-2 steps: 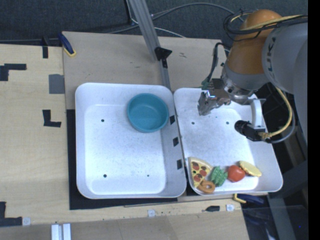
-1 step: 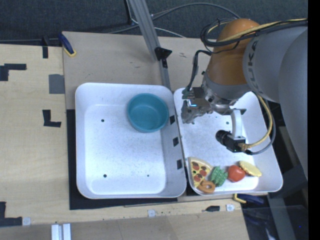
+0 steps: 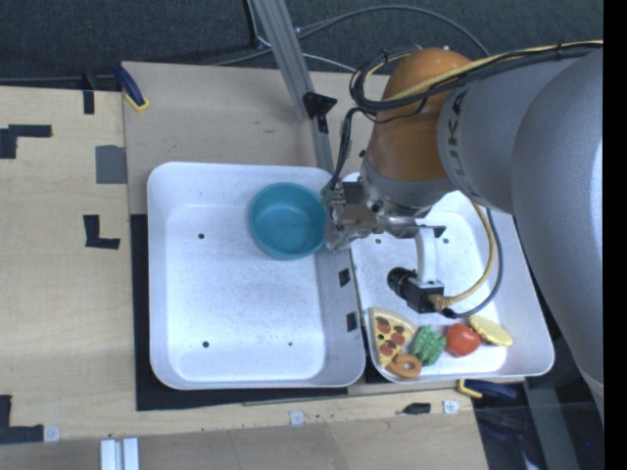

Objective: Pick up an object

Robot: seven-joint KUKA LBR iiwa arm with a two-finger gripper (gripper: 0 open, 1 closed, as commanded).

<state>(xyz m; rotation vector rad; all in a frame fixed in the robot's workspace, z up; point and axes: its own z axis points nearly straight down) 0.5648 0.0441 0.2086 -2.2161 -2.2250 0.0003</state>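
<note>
From the overhead camera, the thing that stands out is one blue bowl. It's round, teal-blue all over, sitting upright with its opening facing up, and it looks plain with no pattern. It sits in the left bin, up in that bin's far right corner, right against the wall shared with the other bin.

The end effector is just beside the bowl's right rim, about over the divider between the two bins. I honestly cannot tell how its fingers stand, since the wrist and the orange band cover most of it, and I can't say whether it touches the bowl.

Count-wise: two white bins side by side on the surface, one bowl in the left one. The right bin has a small cluster of toy food along its near edge: one pizza slice, one ring-shaped brown piece like a donut, one green leafy thing, one red tomato and one yellow piece. They lie close together, some touching. A black part on a yellow cable hangs just above the cluster.

One grey pole slants in from the far edge.
</note>
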